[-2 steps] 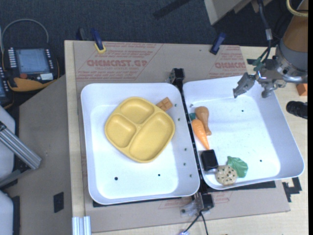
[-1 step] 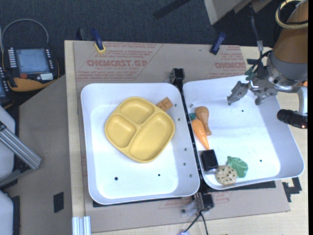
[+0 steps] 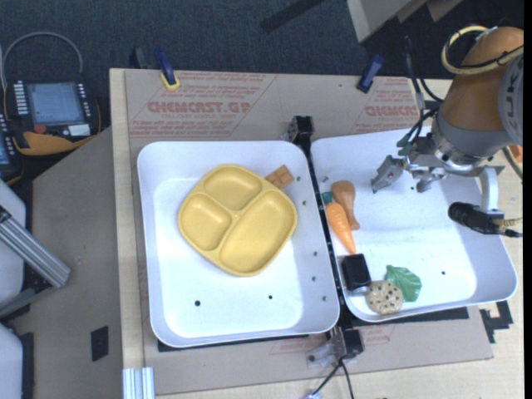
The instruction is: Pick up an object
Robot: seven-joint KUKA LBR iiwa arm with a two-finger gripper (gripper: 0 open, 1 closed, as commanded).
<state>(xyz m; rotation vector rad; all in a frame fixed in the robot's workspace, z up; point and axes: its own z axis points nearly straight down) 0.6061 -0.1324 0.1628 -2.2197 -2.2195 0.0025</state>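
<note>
My gripper (image 3: 405, 176) hovers over the back part of the right bin (image 3: 465, 248), its fingers spread open with nothing between them. To its left, by the bin's left wall, lie an orange carrot (image 3: 340, 228) and a tan drumstick-shaped piece (image 3: 344, 198). Near the front left corner sit a black block (image 3: 356, 271), a round speckled cookie (image 3: 383, 297) and a green leafy piece (image 3: 406, 280). All of these lie apart from the gripper.
The left bin (image 3: 166, 273) holds a yellow divided plate (image 3: 238, 219) and a small brown block (image 3: 279, 176) at the plate's back right edge. A black bar (image 3: 470, 215) on the arm juts over the right bin's right side.
</note>
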